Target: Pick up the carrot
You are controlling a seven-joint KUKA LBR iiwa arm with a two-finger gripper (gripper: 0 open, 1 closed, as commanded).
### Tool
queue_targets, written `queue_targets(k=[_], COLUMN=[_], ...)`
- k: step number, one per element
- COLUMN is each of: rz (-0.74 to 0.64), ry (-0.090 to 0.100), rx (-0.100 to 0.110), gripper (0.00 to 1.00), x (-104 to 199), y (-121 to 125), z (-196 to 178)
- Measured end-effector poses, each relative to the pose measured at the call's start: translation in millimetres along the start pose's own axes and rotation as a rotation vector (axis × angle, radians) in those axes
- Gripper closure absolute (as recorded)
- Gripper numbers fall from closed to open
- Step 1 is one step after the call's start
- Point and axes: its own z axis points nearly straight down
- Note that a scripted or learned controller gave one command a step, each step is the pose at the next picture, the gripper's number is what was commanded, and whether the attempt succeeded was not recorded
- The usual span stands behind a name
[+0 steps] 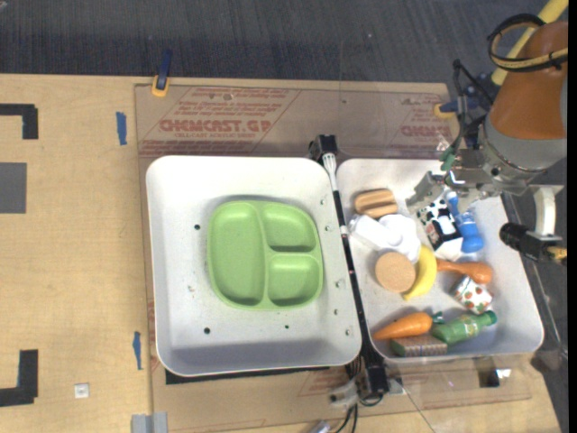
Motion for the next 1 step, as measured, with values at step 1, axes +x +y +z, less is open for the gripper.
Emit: queue_targets(k=[1], rz=[0.108], ry=[0.001], rx=[0.007], gripper=[0.0], x=[17.6], y=[-59.7], z=[83.4])
